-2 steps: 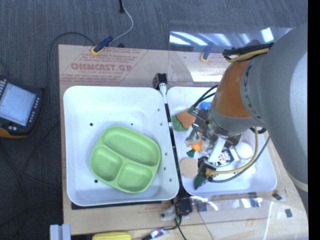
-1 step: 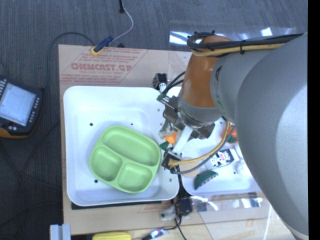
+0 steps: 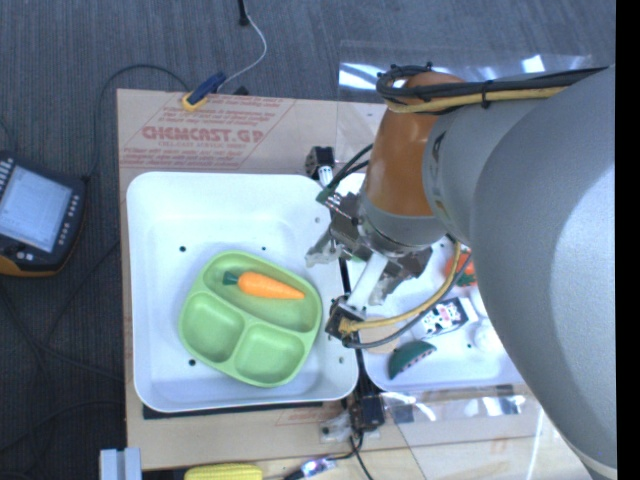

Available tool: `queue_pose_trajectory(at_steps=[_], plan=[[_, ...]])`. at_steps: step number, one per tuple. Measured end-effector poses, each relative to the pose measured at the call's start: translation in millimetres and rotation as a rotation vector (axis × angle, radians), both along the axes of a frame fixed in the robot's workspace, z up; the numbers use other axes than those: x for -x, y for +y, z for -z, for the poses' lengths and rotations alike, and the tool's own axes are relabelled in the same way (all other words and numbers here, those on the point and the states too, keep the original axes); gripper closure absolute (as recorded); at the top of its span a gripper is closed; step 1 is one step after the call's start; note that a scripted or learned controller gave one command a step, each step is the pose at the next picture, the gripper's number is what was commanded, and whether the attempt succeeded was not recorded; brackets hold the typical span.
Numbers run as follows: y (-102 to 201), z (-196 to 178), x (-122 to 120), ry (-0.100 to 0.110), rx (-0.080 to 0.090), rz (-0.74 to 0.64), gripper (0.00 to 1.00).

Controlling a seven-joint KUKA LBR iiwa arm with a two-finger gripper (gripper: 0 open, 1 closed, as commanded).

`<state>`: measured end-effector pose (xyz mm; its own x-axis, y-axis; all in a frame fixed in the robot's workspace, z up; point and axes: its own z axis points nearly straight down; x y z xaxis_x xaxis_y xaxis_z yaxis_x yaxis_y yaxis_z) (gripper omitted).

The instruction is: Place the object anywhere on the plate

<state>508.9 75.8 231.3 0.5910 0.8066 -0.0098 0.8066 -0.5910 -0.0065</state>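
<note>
An orange carrot (image 3: 270, 287) with a green top lies in the long far compartment of the green divided plate (image 3: 215, 330). The plate sits in the left white bin (image 3: 170, 218). My gripper (image 3: 335, 251) hangs over the wall between the two bins, just right of the plate's far right corner and apart from the carrot. Nothing shows between its tips, and the wrist hides much of it.
The arm covers most of the right bin (image 3: 480, 368). In its near part lie a green watermelon-slice toy (image 3: 410, 356), a small white and dark piece (image 3: 446, 315) and something orange-red (image 3: 463, 268) half hidden by the arm. A tablet (image 3: 35, 218) lies on the floor at left.
</note>
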Motion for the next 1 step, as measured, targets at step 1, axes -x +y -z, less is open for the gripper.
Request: queue_pose_trajectory(at_steps=[1], plan=[[0.0, 0.0, 0.0, 0.000, 0.000, 0.000, 0.00]])
